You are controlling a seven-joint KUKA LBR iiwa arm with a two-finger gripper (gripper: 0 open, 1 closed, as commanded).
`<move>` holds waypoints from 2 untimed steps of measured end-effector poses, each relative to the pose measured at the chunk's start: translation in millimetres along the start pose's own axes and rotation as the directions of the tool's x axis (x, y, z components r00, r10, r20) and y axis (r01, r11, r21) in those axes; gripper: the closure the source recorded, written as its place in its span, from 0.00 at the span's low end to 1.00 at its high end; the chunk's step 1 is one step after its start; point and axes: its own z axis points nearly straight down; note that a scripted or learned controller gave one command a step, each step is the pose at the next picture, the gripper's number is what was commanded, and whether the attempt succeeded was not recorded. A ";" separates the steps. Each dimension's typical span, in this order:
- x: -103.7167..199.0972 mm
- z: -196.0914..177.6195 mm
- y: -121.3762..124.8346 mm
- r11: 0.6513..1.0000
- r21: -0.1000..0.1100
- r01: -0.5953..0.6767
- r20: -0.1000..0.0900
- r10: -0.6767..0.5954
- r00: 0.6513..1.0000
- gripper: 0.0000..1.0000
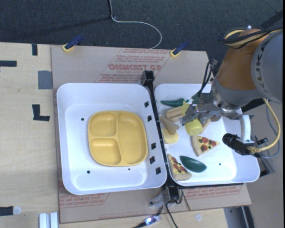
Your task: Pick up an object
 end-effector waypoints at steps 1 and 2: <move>56.6 -12.8 12.0 1.000 -0.002 0.002 -0.001 -0.002 1.000 1.00; 99.5 -18.6 32.1 1.000 -0.002 0.001 -0.001 -0.001 1.000 1.00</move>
